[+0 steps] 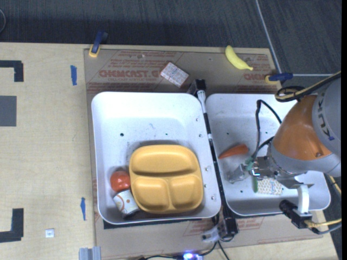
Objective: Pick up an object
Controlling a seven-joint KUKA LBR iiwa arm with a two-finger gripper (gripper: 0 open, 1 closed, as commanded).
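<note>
Right bin (238, 107): pincer (241, 172) beside an orange carrot (234, 151).

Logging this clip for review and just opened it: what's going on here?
A grey and orange robot arm reaches in from the right, its hand low in the right bin beside an orange object. Nothing visibly sits in its grip. The left bin holds a yellow divided tray, a red ball and a small cup. A banana lies on the cardboard behind the bins.
</note>
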